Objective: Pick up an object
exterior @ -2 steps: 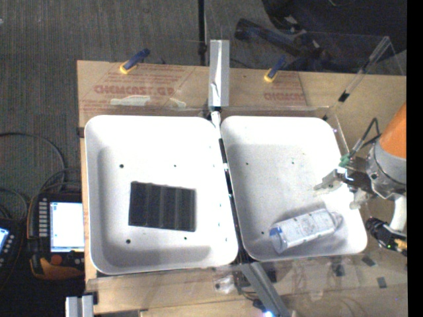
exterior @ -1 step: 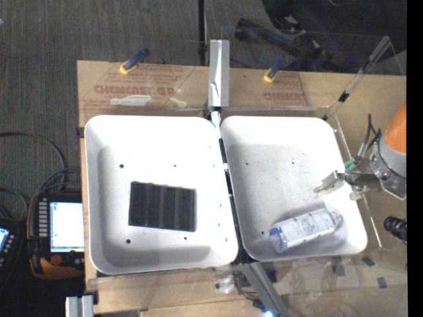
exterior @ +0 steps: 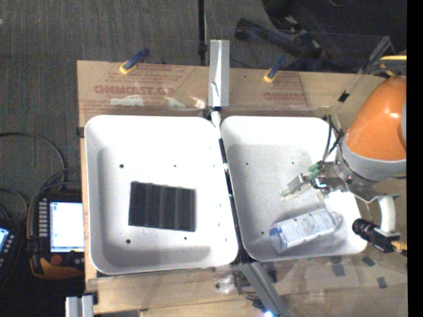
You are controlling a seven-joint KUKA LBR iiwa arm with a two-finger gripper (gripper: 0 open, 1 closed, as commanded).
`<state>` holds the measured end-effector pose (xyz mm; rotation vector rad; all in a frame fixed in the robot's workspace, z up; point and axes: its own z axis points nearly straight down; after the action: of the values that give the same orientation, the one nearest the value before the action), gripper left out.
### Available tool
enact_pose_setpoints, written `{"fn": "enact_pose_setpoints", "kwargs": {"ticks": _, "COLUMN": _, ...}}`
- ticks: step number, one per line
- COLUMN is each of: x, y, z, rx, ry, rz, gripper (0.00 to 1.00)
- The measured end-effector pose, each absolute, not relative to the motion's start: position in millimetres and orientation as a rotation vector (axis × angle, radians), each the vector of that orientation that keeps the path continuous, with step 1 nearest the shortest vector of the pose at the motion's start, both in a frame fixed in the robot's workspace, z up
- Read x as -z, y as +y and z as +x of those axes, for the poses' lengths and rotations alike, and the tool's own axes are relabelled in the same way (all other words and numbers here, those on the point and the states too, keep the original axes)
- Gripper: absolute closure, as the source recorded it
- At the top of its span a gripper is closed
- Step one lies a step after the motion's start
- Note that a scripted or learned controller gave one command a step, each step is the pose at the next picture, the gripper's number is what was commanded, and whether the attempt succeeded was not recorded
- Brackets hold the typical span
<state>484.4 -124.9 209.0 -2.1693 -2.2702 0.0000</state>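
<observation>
A clear plastic bottle (exterior: pixel 305 229) with a white and blue label lies on its side near the front of the right bin (exterior: pixel 264 144). My gripper (exterior: pixel 295 186) hangs over the right bin's right half, just above and behind the bottle and apart from it. Nothing shows in its grasp. A flat black ribbed rectangle (exterior: pixel 162 206) lies in the middle of the left bin (exterior: pixel 106 137).
The grey arm with its orange band (exterior: pixel 378 131) reaches in over the right bin's right edge. A metal post (exterior: pixel 219 78) stands behind the seam between the bins. Two clamps (exterior: pixel 134 60) hold the board at the back. A handheld pendant (exterior: pixel 58 226) lies left of the bench.
</observation>
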Motion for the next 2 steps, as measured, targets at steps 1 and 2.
{"fn": "enact_pose_setpoints", "kwargs": {"ticks": 1, "x": -230.4, "y": -159.3, "z": 529.3, "rx": -0.003, "ry": -2.029, "rz": -2.399, "gripper": 0.0}}
{"fn": "enact_pose_setpoints", "kwargs": {"ticks": 2, "x": -223.0, "y": -158.1, "z": 484.2, "rx": 0.0, "ry": -2.565, "rz": -1.814, "gripper": 0.0}}
